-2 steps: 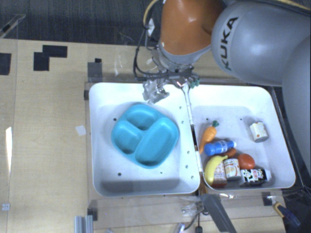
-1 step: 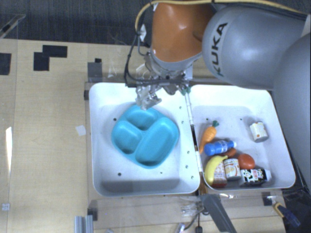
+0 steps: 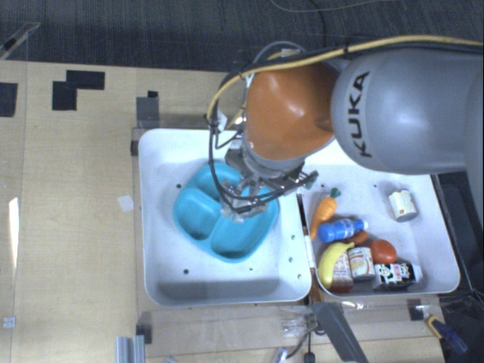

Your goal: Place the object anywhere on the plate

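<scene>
A blue plate (image 3: 214, 219) with divided compartments lies in the left white bin (image 3: 170, 278). My gripper (image 3: 243, 200) hangs directly over the plate's right half, under the orange wrist band. Its dark fingers blur into the plate beneath, and I cannot make out any object between them. The arm comes in from the upper right and hides the plate's upper right rim.
The right bin (image 3: 442, 274) holds several items in its near left corner: a carrot (image 3: 326, 206), a blue bottle (image 3: 342, 228), a banana (image 3: 331, 261), a red piece (image 3: 383, 250) and small cartons. A white cylinder (image 3: 402, 204) lies apart toward the right.
</scene>
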Controlling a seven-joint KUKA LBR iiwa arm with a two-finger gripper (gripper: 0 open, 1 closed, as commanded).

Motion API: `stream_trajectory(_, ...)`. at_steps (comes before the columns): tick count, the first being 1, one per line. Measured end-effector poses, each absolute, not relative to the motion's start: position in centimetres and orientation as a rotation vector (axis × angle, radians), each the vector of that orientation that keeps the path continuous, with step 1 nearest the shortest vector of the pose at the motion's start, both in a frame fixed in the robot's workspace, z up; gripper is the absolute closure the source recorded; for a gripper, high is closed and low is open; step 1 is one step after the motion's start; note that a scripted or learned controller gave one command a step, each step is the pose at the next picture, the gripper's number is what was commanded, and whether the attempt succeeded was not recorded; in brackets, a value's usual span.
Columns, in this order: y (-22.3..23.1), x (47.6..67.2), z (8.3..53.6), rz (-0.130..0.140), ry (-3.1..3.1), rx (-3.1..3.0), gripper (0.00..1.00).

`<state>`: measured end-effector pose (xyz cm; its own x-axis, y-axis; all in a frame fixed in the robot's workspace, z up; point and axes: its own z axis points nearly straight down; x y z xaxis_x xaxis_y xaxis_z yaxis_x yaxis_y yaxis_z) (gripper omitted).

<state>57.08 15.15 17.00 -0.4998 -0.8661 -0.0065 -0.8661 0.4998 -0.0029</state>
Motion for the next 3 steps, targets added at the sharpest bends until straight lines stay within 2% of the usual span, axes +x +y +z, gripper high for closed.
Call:
stream_trajectory(1, 15.3, 57.3, 18.3, 0.001, 2.707, -1.557, 1.0)
stream_trajectory(2, 5.4, 50.1, 24.5, -0.003, 2.881, -1.229, 1.0)
stream_trajectory(3, 9.5, 56.0, 20.1, 0.001, 2.847, -1.308, 1.0)
